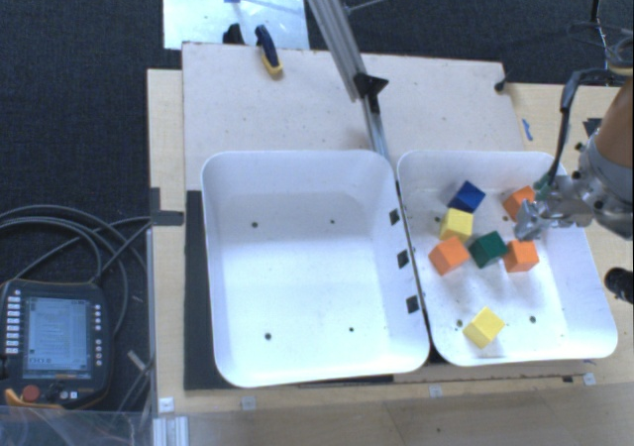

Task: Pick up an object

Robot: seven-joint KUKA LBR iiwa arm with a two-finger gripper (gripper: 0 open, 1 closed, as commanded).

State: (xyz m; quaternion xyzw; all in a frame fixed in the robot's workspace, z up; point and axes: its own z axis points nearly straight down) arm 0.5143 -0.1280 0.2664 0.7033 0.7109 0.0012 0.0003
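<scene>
We look down at a slant on two shallow white bins set side by side on a wooden bench. The arm (612, 152) comes in from the right edge and leans over the right bin (584, 330), its wrist angled down and leftward. Its gripper (532, 219) hangs low inside that bin, near the far right part of the bin floor. We cannot tell how the gripper stands, for its tip is small and blurred against the white floor.

Just below the gripper lies an orange cube (521, 256), and just above it sits a second orange cube (518, 202), partly covered by the metal of the tool. To the gripper's left, slightly lower, is a green cube (486, 249), with a third orange cube (449, 256) further left beside it. Up and to the left of the gripper are a yellow cube (457, 224) and, beyond it, a blue cube (468, 197). Well below and left of the gripper, a second yellow cube (483, 326) lies apart from the rest.

Far to the gripper's left sits the left bin (213, 236).
</scene>
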